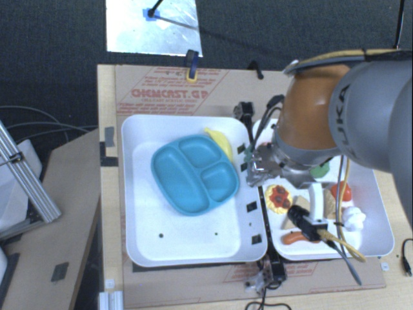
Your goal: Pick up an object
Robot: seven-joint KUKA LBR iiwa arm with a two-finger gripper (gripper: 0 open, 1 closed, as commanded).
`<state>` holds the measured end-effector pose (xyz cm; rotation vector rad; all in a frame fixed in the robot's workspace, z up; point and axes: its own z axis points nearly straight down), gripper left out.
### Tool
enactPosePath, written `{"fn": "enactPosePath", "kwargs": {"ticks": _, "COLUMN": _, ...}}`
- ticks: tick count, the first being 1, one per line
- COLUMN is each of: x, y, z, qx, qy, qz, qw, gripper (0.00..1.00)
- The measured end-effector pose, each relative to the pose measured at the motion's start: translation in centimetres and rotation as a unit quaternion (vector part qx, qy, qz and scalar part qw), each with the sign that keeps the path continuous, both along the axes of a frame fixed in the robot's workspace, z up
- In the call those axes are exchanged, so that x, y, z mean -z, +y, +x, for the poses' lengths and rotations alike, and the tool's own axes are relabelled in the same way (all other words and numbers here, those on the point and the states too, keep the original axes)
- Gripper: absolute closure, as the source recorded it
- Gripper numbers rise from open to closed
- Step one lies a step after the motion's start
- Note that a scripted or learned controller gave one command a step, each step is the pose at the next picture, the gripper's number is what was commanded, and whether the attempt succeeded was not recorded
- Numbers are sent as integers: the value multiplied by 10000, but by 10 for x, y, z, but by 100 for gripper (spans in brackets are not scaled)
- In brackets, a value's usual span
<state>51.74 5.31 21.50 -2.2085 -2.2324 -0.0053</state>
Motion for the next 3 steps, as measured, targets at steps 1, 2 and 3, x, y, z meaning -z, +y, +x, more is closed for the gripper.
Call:
{"fn": "enactPosePath", "kwargs": {"ticks": 1, "x": 0, "y": -4, "z": 0, "qx": 42, "qy": -2, "qz": -12, "qw": 10000, "gripper": 0}}
{"fn": "enactPosePath", "kwargs": {"ticks": 2, "x": -11, "y": -4, "z": 1, "qx": 25, "qy": -16, "qz": -7, "qw": 10000, "gripper": 100}}
{"fn": "enactPosePath", "kwargs": {"ticks": 3, "x": -14, "y": 52, "z": -32, "qx": 1, "qy": 13, "qz": -2, "qw": 10000, "gripper": 100}}
